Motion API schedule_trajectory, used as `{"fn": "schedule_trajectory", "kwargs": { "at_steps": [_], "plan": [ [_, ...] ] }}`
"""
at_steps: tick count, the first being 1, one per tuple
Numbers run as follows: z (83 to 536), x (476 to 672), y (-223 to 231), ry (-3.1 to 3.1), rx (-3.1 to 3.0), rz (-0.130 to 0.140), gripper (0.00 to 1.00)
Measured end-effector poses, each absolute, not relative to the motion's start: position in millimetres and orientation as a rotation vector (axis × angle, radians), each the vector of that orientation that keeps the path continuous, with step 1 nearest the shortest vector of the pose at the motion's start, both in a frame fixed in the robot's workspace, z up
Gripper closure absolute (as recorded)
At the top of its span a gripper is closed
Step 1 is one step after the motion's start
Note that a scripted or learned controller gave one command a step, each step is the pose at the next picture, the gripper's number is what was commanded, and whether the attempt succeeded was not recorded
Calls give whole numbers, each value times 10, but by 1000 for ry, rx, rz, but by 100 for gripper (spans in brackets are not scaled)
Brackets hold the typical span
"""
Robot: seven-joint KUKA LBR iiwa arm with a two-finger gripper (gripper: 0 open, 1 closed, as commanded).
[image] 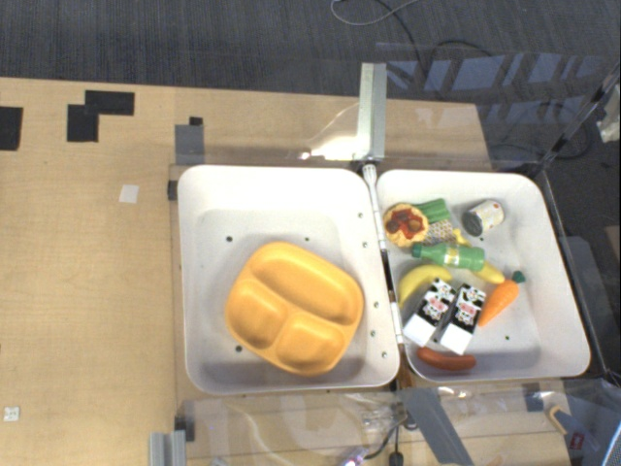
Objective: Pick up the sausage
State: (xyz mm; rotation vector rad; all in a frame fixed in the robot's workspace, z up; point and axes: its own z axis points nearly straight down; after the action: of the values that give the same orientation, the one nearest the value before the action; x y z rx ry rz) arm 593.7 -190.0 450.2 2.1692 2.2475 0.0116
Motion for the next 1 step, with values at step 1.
{"fn": "schedule_trajectory", "kwargs": {
  "at_steps": [1],
  "plan": [
    [3216, 6063, -2052, 2682, 1624, 3, 100]
  ]
}}
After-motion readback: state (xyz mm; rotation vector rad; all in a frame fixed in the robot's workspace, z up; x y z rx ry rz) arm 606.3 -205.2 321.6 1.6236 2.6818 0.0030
